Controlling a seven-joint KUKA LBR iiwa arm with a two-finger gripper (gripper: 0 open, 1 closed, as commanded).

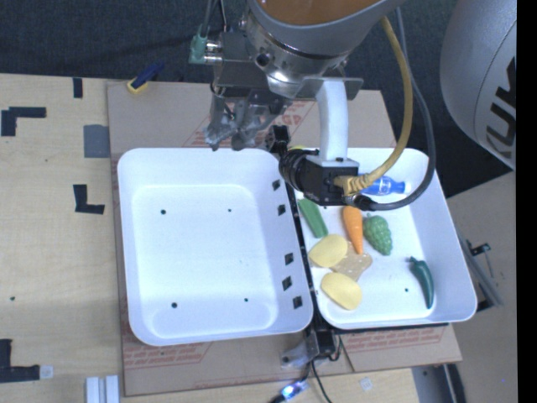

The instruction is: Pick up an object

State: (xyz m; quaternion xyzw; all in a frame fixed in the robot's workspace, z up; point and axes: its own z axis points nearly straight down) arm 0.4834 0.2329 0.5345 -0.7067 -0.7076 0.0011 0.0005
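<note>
Your gripper (237,129) hangs above the far rim of the left bin (134,225), and you cannot tell how it stands. Nothing visibly held; the carrot (354,229), two potatoes (329,250) and green pepper (421,280) lie in the right bin (449,250)

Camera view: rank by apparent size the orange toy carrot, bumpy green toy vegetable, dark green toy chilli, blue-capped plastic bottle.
1. Orange toy carrot, longest.
2. Dark green toy chilli and bumpy green toy vegetable: look alike, not ranked.
3. Blue-capped plastic bottle: partly hidden, unsure.
</note>
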